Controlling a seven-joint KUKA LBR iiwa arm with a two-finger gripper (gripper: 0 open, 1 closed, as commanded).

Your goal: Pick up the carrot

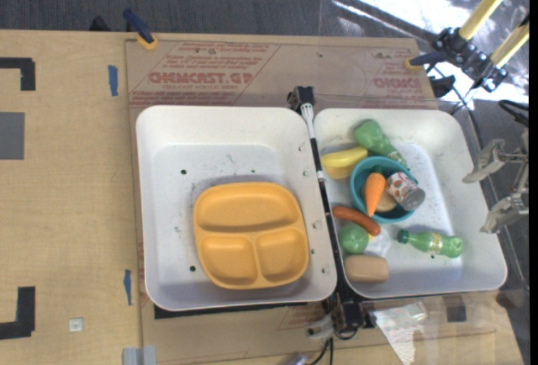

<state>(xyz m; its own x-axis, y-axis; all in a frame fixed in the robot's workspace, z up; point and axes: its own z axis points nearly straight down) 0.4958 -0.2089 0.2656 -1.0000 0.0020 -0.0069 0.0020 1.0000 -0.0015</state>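
Though I cannot tell the gripper's (498, 191) state, the carrot (375, 192) lies view-left of it, propped near-upright in the teal bowl (363, 174).

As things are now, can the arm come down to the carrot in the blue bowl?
Probably yes. The carrot lies on top in the blue bowl with nothing over it. But it leans against a small can in the same bowl, and the bowl's rim is close, so the tool has little room beside it.

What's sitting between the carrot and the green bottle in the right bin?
In the camera view, a small can lies between the carrot and the green bottle, leaning in the teal bowl.
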